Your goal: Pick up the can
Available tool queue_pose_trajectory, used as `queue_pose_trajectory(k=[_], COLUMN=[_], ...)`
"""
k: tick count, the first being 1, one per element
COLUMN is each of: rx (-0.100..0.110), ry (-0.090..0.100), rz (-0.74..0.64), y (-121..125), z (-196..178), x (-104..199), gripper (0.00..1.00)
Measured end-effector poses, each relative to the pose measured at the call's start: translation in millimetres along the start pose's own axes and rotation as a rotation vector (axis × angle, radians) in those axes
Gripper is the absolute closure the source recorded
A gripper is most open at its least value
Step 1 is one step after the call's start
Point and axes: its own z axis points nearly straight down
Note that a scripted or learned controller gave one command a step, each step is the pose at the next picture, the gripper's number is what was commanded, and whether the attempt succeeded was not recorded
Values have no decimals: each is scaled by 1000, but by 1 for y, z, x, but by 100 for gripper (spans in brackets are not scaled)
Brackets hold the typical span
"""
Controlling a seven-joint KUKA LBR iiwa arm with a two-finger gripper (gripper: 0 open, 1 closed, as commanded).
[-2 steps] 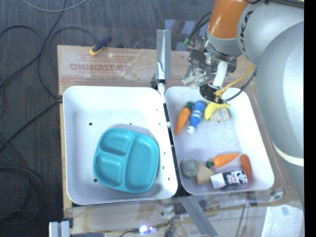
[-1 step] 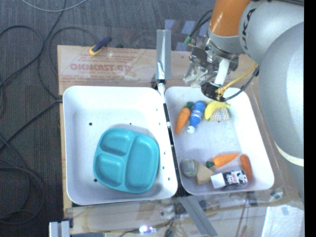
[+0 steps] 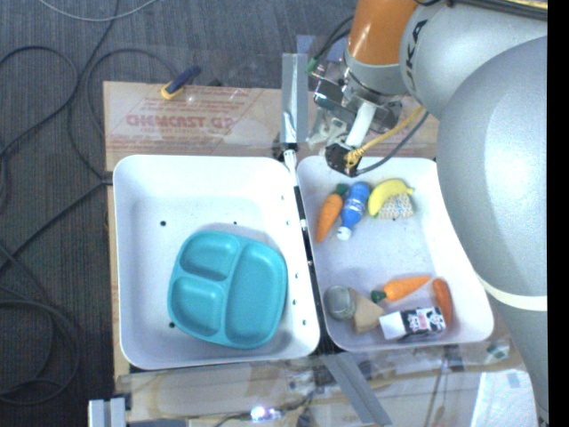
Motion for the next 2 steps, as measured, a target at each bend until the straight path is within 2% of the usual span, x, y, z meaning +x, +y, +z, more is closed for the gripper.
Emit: queue_pose_trajectory(k=[1,2], rx=[2,2], ry=[-5,0], rz=[-1,260], y=[0,-40], z=[-8,24], x=[0,8], gripper=[100,100])
